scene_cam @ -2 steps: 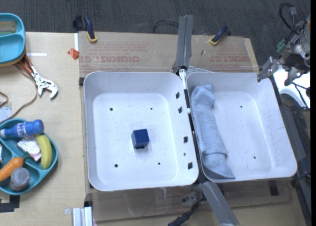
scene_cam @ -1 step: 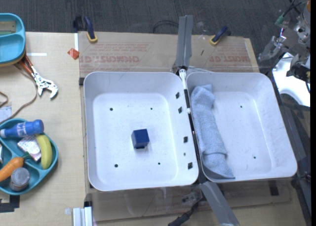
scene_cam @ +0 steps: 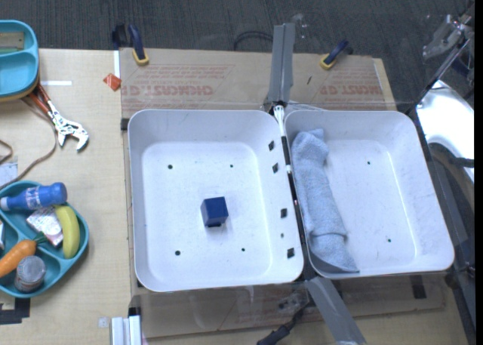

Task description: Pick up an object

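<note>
A small dark-blue cube [scene_cam: 215, 211] sits alone just below centre of the left shallow white plastic bin [scene_cam: 143, 185], easy to reach from above, while a grey rolled cloth [scene_cam: 318, 198] lies along the right white bin's [scene_cam: 423, 207] left wall.

Soft grey cloth [scene_cam: 318, 200]; smooth white plastic bins [scene_cam: 143, 207]

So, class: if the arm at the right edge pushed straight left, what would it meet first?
Probably the right bin, then the grey cloth inside; the arm's height is unclear.
</note>
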You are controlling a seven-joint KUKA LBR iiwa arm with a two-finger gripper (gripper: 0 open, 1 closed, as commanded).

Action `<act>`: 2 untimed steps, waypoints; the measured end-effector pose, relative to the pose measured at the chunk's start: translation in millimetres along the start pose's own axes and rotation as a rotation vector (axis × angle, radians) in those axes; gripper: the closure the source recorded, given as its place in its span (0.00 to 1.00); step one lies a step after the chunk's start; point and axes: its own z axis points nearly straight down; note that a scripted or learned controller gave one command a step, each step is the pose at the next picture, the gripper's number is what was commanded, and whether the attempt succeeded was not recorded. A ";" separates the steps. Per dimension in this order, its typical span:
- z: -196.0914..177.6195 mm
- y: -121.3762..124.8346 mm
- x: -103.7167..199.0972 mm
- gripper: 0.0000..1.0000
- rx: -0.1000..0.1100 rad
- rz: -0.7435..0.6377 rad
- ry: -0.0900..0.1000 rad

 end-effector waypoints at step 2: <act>206.5 -121.4 160.2 0.00 0.005 0.159 0.000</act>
